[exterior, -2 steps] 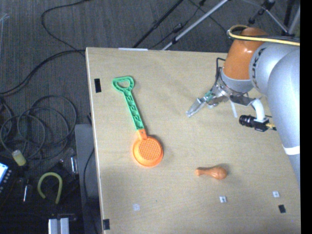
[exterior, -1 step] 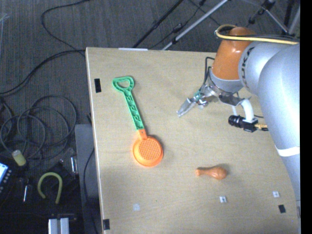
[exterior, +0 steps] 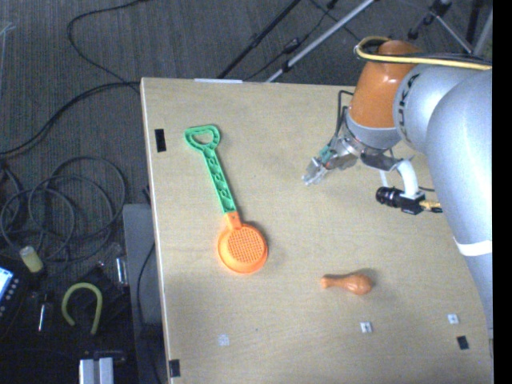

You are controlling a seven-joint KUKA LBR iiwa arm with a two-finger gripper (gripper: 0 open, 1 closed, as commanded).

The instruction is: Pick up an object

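Now hovering right of centre, fingers (exterior: 314,174) seemingly together, gripping nothing; lying lower left, green-handled orange strainer (exterior: 226,211); resting below, small orange drumstick (exterior: 349,282).

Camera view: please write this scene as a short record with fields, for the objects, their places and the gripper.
surface: tan bench top
object 1: strainer spoon, green handle, orange round head, left part of bench
object 2: small orange drumstick-shaped toy, lower middle, lying flat
gripper: above bench, upper right, holds nothing visible
nearest object to gripper: neither is close
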